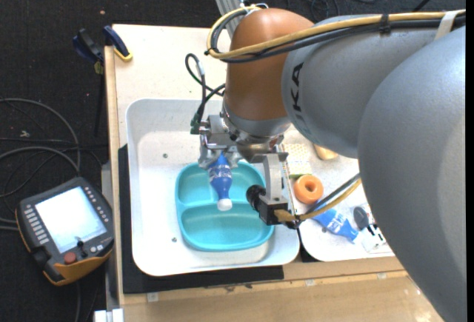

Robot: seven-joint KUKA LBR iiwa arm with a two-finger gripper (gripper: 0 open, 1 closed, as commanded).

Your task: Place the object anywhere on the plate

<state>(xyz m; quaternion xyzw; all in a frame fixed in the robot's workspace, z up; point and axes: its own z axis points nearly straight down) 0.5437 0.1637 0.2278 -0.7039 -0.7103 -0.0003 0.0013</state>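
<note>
A turquoise divided plate (215,228) lies in the left white bin (148,165). Over its upper compartment a small clear-blue bottle with a white cap (221,183) points cap-down toward the plate. My gripper (221,159) sits directly above it, and its fingers (210,152) are closed on the bottle's upper end. The bottle hangs tilted, its cap close to the plate's middle divider. The large grey arm with its orange band covers the bin's far right part.
In the right bin (326,250) lie an orange ring (307,188), a blue packet (337,224) and a tan object (324,152). A teach pendant (63,228) rests on the floor at left. A blue-and-yellow clamp (104,43) sits at the bench's far left corner.
</note>
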